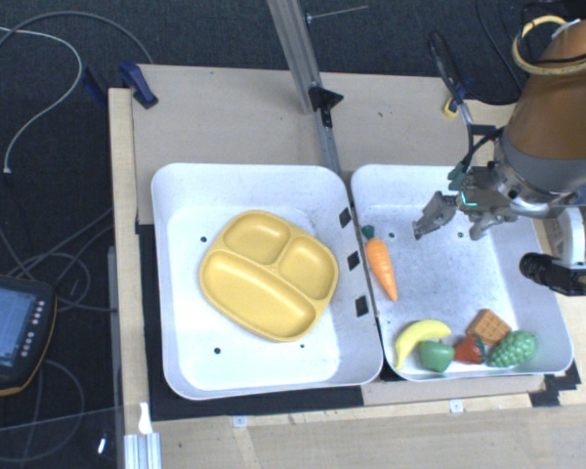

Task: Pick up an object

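Orange plastic carrot [381, 270] lies against the right white bin [527, 296]'s left wall, long axis running up-down the view, green top away from the camera, tip toward the yellow banana [417, 337]. My gripper [461, 219] hangs spread and empty above bare floor; I should turn its fingers across that axis, then descend at mid-length.

Gripper [457, 218] hovers with fingers [432, 217] spread over the right bin [469, 286], near the carrot [380, 268].
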Tool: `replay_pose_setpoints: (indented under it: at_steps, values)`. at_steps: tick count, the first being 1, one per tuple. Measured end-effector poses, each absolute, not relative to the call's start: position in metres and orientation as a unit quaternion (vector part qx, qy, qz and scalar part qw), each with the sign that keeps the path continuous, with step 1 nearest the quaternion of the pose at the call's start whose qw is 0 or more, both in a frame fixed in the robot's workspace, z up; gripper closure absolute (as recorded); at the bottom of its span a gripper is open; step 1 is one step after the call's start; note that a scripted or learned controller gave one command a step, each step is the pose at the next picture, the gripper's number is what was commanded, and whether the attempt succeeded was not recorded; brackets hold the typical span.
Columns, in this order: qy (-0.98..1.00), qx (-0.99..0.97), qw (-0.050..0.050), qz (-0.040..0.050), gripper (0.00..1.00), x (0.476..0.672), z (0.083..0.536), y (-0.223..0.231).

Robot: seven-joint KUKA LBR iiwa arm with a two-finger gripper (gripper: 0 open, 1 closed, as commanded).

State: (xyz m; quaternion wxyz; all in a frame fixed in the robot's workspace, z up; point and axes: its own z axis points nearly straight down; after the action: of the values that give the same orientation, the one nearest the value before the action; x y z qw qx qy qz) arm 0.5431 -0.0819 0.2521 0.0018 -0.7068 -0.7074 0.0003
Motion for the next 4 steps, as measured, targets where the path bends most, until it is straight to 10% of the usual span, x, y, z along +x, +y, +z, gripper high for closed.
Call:
replay_pose_setpoints:
  at_steps: [4]
  values:
    - [-0.707,-0.707,0.004,0.0018,0.0,0.536,0.089,-0.082]
